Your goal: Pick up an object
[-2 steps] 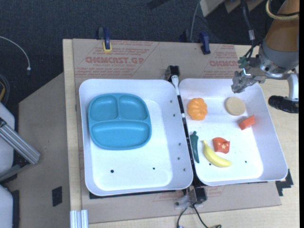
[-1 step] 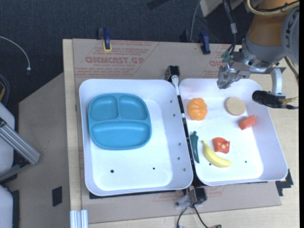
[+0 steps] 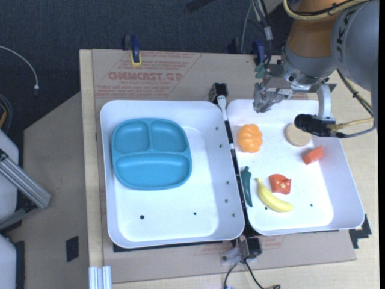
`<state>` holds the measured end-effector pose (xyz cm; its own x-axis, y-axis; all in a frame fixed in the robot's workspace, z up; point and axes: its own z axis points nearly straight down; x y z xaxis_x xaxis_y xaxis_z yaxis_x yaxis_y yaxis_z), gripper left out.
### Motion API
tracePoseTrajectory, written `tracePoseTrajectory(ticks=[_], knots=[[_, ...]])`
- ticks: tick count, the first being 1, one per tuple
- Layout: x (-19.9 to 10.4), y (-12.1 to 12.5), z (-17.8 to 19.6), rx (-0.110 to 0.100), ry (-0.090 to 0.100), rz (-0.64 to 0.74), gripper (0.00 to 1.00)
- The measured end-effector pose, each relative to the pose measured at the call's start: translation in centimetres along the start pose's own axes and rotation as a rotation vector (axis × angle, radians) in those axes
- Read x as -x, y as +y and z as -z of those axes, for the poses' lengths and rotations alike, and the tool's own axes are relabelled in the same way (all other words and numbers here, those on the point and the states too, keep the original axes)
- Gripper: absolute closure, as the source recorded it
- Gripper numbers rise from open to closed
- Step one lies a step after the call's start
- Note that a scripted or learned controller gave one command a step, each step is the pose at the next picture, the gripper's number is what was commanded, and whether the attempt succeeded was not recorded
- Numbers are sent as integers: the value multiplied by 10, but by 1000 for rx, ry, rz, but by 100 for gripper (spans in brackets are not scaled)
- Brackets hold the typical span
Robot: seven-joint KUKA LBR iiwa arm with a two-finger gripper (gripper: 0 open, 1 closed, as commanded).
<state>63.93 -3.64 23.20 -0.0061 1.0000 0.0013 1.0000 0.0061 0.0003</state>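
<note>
The gripper [image 3: 263, 105] of the grey-and-orange arm [image 3: 313, 35] hangs over the right bin [image 3: 343, 188] at its 11 o'clock corner, with whether it is spread or closed impossible to tell from above. An orange pumpkin [image 3: 249, 137] lies just beside it at 6 o'clock; a banana [image 3: 274, 198], red piece [image 3: 280, 183], green pepper [image 3: 246, 185], orange-red chunk [image 3: 312, 155] and tan disc [image 3: 296, 135] share that bin. A blue divided plate [image 3: 151, 154] lies in the left bin [image 3: 168, 221].

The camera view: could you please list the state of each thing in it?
blue plate: flat in the left bin, nothing on it
orange pumpkin: upright, right bin
banana: lying flat, beside the red piece
green pepper: lying along the left wall
gripper: above the bin's far-left corner, holding nothing
</note>
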Motion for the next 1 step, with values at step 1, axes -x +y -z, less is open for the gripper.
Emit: tracePoseTrajectory(ticks=[1], knots=[[-51,2,6,2,0,0,100]])
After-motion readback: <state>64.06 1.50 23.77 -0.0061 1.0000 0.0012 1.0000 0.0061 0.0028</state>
